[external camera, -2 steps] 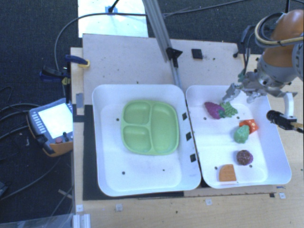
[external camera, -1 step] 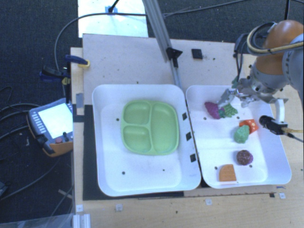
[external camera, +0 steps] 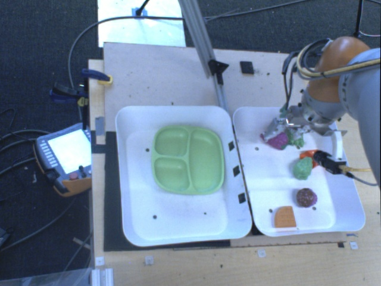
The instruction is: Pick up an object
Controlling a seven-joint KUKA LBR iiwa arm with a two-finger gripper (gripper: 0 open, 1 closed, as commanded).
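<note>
Well left of the end effector [external camera: 284, 130], a glossy green divided plate [external camera: 189, 159] lay in the left bin [external camera: 134, 219]. Its metal tips met a magenta object [external camera: 277, 140] in the right bin [external camera: 357, 219]; I cannot tell whether they were spread or closed. Nearer the camera sat a lumpy green piece [external camera: 303, 168], a dark round one [external camera: 306, 197] and an orange block [external camera: 285, 217].

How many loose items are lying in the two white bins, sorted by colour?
Green: 2, the light green divided plastic plate and the green lumpy toy
Magenta: 1, the magenta lumpy toy by the pincer
Dark maroon: 1, the dark maroon round ball
Orange: 1, the flat orange square block
Total: 5
</note>
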